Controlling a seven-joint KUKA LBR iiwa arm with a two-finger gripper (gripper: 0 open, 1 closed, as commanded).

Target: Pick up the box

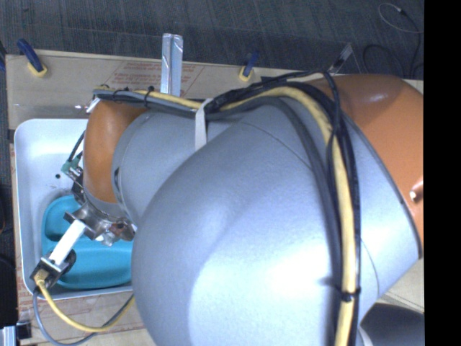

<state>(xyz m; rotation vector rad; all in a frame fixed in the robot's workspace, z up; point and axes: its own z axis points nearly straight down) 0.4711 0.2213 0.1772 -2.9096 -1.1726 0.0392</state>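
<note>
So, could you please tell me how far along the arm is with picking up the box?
Done: the arm has reached over the left white bin, its wrist low above a blue object there. In hand: the approach; its bulk hides any contact. Left: a visible grasp and lift; I can't identify the box itself.

A bulky grey arm (252, 222) carries orange bands (101, 150), with black and yellow cables (338, 193) strapped along its rounded casing and a white clip (65, 242) near the wrist.
</note>
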